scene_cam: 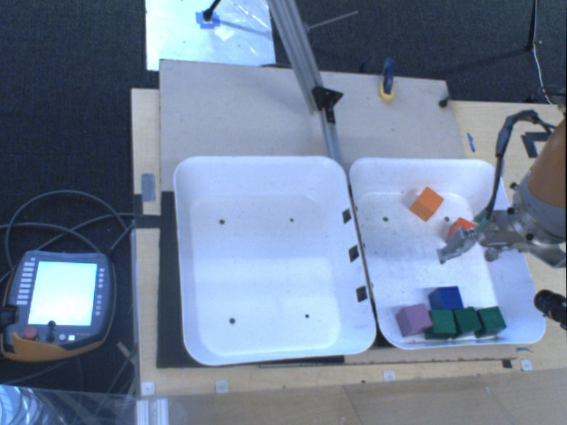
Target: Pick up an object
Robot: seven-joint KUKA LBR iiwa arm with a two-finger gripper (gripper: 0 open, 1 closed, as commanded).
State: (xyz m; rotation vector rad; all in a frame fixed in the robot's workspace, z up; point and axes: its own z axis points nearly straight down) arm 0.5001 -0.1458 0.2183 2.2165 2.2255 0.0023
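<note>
My gripper [455,244] hangs over the middle of the right bin [383,237], reaching in from the right. A small red-orange block [460,228] lies right against the gripper's upper side; whether it is gripped or just beside the gripper cannot be made out. An orange cube [426,203] sits a little up and to the left, apart from the gripper. Along the bin's front edge lie a purple block [412,319], a blue block [446,298] and three green blocks [465,322].
The left bin [199,237] stands next to the right one. A slanted metal pole [301,51] rises behind the bins. A teach pendant [58,304] with cables lies on the floor at left.
</note>
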